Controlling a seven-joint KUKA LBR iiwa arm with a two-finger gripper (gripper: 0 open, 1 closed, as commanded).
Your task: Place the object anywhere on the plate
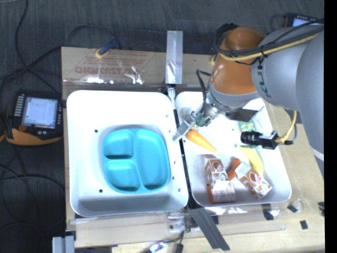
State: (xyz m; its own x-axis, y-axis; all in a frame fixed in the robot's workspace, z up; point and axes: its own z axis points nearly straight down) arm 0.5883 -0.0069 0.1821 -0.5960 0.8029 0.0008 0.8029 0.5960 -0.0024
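A blue plate (160, 162) with three compartments lies in the left white bin (84, 120). My gripper (182, 128) hangs low over the divider between the two bins, at the right bin's left edge. An orange carrot (200, 139) lies just below and right of the gripper tip, touching or nearly touching it. Whether the carrot is gripped cannot be told from this angle. The grey arm with its orange band (239, 62) covers the right bin's far part.
The right bin (281, 191) also holds a yellow banana (255, 161), two brown-and-white cartons (215, 172) (256, 184), a small red piece (234, 167) and a green-white packet (247, 126). A handheld pendant (36, 115) lies left of the bench.
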